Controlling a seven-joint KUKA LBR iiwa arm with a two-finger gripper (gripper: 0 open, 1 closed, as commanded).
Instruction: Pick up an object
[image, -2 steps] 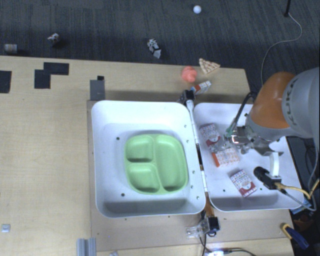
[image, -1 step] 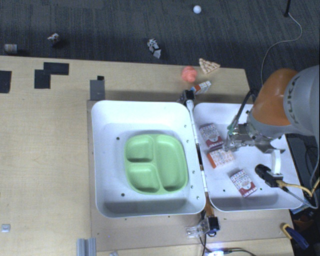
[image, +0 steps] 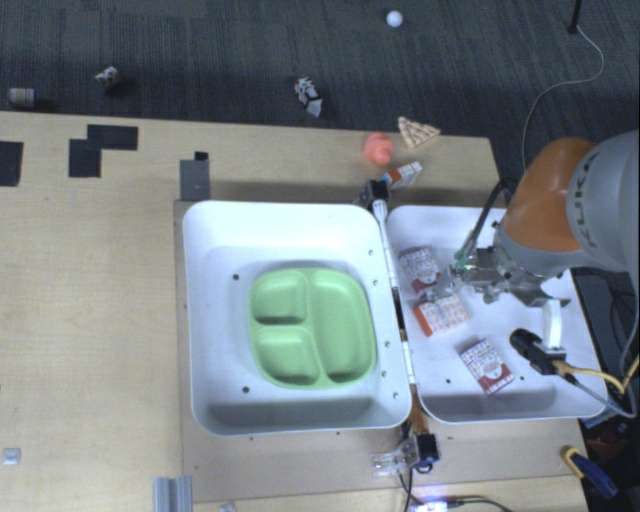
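Observation:
Three small red-and-white packets lie in the right bin. One packet is near the bin's far left, a second sits at the middle left, and a third lies toward the near side. My gripper hangs low over the bin between the first two packets, close to both. The grey arm with its orange band reaches in from the right. No packet can be seen lifted off the bin floor.
The left bin holds a green divided plate. Behind the bins on the bench lie a pink ball, a tan triangular piece and a small tube. A ridge separates the two bins.

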